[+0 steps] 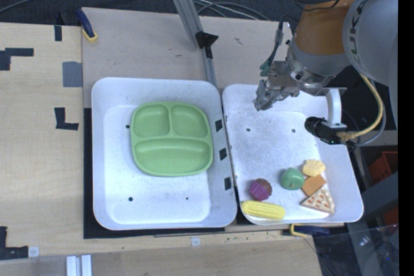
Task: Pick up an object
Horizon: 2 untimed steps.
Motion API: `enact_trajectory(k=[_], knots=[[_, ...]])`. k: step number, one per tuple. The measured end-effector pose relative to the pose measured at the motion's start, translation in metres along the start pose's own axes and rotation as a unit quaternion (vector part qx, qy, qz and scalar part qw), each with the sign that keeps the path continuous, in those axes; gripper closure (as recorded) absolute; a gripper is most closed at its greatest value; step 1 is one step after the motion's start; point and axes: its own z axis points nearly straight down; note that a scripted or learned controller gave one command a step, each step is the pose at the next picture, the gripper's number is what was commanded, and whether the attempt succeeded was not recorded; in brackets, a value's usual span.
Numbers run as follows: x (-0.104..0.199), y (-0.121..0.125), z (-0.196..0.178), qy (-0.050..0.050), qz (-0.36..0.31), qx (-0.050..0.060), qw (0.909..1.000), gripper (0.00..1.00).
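Your gripper [266, 99] hangs over the right bin's [272, 139] far edge; you cannot tell its jaw state here. The toys sit well apart at the near end: purple piece [261, 189], corn [263, 209], green piece [292, 178], waffle wedge [318, 201]. The green divided plate [172, 139] lies in the left bin [110, 152]

Two white bins [110, 139]; one green divided plate [171, 139]; six toy foods [304, 187]: corn, purple ball, green ball, shell, orange block, waffle wedge.

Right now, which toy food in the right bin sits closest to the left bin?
The yellow corn cob, lying along the right bin's near edge; the purple piece is next.
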Motion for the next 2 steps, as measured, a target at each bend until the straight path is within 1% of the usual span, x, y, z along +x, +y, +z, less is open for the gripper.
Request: enact_trajectory(k=[1,2], knots=[[0.049,-0.02,0.017,0.0,0.0,0.001,1.0,1.0],[0.097,-0.049,0.013,0.0,0.0,0.0,1.0,1.0]])
